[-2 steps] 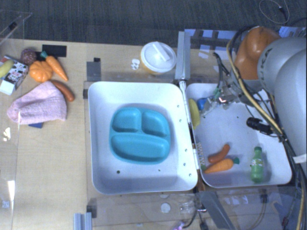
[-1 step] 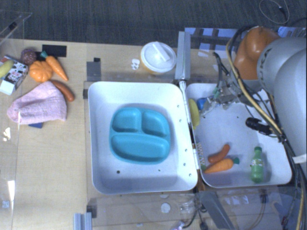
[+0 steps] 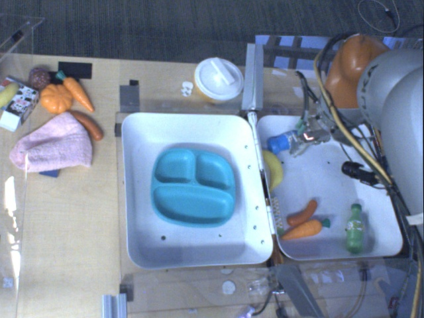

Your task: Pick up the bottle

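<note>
Green and translucent, the bottle (image 3: 355, 228) lies in the near right corner of the right bin (image 3: 391, 247), its long axis running almost straight up and down the picture, cap end toward the far side and base toward the near rim. Just to its left in the same bin lie a carrot (image 3: 303, 230) and a reddish sausage-shaped toy (image 3: 303, 212), side by side and both tilted, well clear of the bottle. A yellow round thing (image 3: 274, 169) sits against the bin's left wall.

Over the far part of this bin hangs the gripper (image 3: 296, 142), with a blue object (image 3: 279, 142) at its tip; whether it is open or closed cannot be told. It is well apart from the bottle.

Beside it, the left bin (image 3: 132, 191) holds a blue divided tray (image 3: 194, 185) lying flat in its middle.

Both bins rest on a pale wooden bench (image 3: 73, 244). Beyond them stands a white lidded cup (image 3: 218, 78). At the bench's far left lie a pink cloth (image 3: 53, 146), a small orange pumpkin (image 3: 55, 98), a second carrot (image 3: 81, 93) and another sausage (image 3: 89, 124). Dark carpet (image 3: 165, 12) lies beyond the bench.
</note>
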Robot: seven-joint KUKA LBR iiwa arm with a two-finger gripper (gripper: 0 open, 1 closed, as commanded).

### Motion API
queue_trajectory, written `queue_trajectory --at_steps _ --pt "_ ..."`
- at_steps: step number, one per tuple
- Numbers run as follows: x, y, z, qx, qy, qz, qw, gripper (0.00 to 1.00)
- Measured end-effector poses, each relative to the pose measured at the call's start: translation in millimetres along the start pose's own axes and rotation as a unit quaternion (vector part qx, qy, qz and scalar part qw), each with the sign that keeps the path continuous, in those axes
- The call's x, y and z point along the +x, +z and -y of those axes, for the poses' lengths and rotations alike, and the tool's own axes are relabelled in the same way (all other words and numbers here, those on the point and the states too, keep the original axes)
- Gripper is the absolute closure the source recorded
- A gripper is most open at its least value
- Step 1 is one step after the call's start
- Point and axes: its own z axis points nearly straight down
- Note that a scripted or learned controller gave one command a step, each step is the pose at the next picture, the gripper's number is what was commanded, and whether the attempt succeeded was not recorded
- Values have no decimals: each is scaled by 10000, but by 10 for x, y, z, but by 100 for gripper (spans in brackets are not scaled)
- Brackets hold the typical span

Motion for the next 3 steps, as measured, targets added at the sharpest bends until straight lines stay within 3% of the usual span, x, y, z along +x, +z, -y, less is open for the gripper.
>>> queue_trajectory --at_steps 1,2,3 --pt "6 -1 -6 -7 -4 -1 10000 0" --pt "44 69 -28 -29 16 -21 10000 0" --pt "654 -930 -251 -212 30 -9 9998 0"
